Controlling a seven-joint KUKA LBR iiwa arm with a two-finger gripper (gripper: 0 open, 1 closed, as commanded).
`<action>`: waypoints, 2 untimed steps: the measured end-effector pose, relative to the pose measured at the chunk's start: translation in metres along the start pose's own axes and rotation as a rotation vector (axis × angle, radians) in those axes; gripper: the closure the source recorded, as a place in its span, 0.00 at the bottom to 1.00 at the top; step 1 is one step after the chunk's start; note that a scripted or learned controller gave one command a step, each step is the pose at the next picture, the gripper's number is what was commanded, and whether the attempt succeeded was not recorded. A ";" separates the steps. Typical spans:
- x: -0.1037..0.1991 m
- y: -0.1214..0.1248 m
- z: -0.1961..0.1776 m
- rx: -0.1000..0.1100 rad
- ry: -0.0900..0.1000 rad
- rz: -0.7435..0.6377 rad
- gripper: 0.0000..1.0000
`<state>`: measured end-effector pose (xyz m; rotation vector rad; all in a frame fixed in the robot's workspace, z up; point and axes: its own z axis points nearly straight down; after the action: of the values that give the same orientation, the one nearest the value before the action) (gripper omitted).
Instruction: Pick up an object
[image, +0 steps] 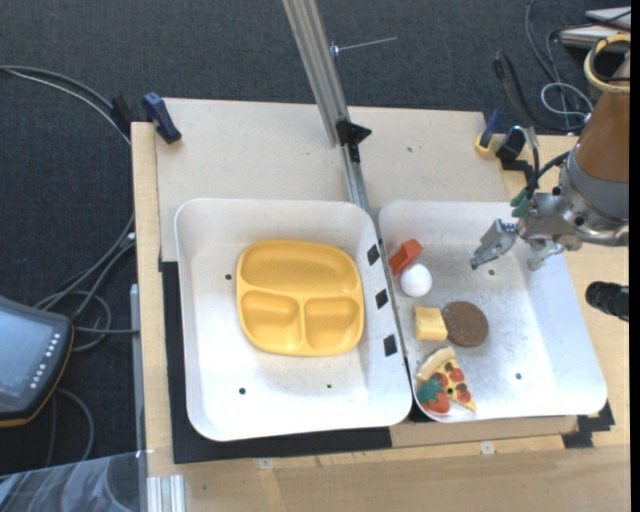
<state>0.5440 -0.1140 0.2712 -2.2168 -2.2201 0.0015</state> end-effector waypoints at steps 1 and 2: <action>0.000 0.000 0.000 -0.001 0.000 0.000 0.00; -0.006 0.006 0.058 0.005 0.000 0.002 0.00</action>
<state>0.5499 -0.1197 0.2136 -2.2166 -2.2159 0.0070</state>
